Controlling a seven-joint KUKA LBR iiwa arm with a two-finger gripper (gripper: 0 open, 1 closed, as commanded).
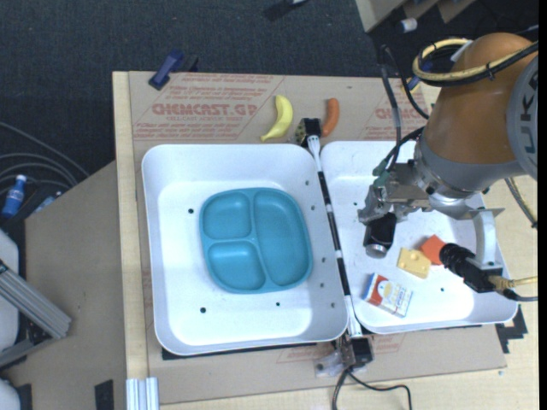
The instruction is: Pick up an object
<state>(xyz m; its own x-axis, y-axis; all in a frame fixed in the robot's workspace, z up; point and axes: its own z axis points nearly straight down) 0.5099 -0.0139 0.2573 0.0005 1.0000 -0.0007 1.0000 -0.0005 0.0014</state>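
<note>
A bench surfaced with brown printed cardboard [214, 109] was seen to carry two shallow white bins side by side. The left white bin [171, 178] was occupied by a teal plastic plate with three compartments [255, 239], lying flat near the bin's centre. The right white bin [350, 178] was entered from the right by the grey arm with an orange band [474, 101], positioned above the bin's upper half. The two-finger gripper [380, 229] was lowered near the bin floor, close to the bin's left side; whether it was open or closed could not be determined, and no object was visibly held. Just right of and below the gripper, a yellow wedge-shaped block [414, 263] was located, touching or nearly touching a small orange-red object [433, 248]. A small printed white-and-red box [390, 294] was lying flat near the bin's front edge. On the cardboard behind the bins, a yellow toy banana [279, 118] and an orange toy carrot [330, 116] were placed.
</note>
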